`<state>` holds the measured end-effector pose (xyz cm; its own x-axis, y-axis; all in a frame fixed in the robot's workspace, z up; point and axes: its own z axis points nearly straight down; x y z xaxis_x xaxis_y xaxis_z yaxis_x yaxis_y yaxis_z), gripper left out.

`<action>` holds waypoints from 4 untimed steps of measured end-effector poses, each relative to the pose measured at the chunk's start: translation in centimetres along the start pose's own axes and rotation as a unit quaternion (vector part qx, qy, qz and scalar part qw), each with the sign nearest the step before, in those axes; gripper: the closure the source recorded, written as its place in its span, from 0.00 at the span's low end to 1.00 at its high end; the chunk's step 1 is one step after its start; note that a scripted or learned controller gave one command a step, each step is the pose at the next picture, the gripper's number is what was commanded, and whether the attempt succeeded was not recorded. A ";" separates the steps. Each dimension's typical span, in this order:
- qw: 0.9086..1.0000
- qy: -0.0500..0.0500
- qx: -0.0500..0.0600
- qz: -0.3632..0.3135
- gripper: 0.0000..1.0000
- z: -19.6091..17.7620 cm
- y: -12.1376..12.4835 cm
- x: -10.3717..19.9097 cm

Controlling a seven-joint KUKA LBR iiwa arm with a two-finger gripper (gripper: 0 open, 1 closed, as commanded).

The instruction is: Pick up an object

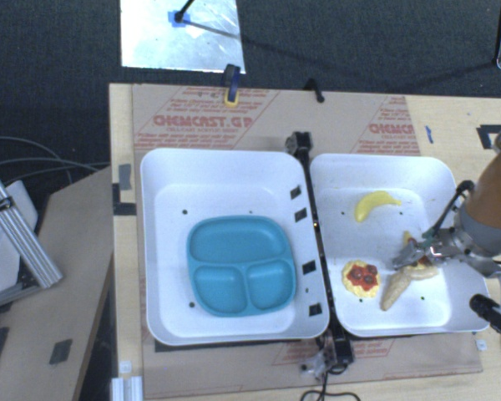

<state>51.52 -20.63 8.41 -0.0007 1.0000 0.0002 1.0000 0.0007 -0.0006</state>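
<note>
The blue divided tray (241, 264) lies in the left bin (163, 182), well left of the gripper (415, 256). In the right bin (434, 174), the yellow banana (374, 204) lies up-left of it, the small pizza (361, 277) just down-left. The beige food piece (396, 290) lies directly below, touching the gripper; finger state cannot be determined.
</note>
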 end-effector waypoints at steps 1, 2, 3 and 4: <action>1.000 0.001 0.000 -0.002 0.00 -4.5 -3.0 3.1; 1.000 -0.002 -0.005 -0.002 0.00 -0.3 0.4 7.0; 1.000 0.000 0.000 -0.002 0.00 -3.4 -2.9 11.3; 1.000 0.000 -0.002 -0.002 0.00 -10.2 -2.8 18.1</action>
<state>48.71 -2.54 18.59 -0.0052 1.0000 0.0001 1.0000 0.0052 0.0032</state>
